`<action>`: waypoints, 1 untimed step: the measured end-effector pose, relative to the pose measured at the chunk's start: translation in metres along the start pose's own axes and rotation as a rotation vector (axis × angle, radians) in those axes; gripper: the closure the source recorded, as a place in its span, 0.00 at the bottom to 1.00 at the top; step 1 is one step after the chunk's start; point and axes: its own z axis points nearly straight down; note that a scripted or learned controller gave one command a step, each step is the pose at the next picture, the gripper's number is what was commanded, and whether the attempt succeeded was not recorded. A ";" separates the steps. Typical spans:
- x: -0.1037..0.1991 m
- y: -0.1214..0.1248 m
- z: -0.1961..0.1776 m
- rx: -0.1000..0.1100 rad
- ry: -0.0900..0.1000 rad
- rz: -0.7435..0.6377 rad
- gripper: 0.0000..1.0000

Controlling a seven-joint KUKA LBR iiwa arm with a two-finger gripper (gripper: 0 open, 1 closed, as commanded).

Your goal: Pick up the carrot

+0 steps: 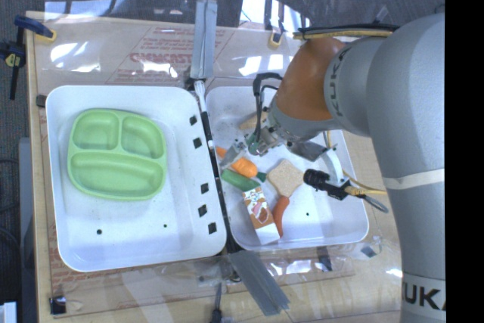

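The carrot [243, 166], a short orange piece, lies in the right bin [344, 219] near its left wall, with a dark green piece [237, 179] touching its near side. My gripper [254, 144] hangs just behind and above the carrot, pointing down into the bin at the end of the grey arm with the orange band. Nothing visible is held in it. The arm's wrist hides the bin's back part.
A slice of bread [285, 178], a small printed carton [259, 211] and a red-orange piece [281, 212] lie near the carrot. A small orange bit [220, 152] sits by the bin's left wall. The left bin [60, 238] holds a green divided plate [116, 155].
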 end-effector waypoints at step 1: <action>0.000 0.000 -0.008 0.002 0.002 -0.004 1.00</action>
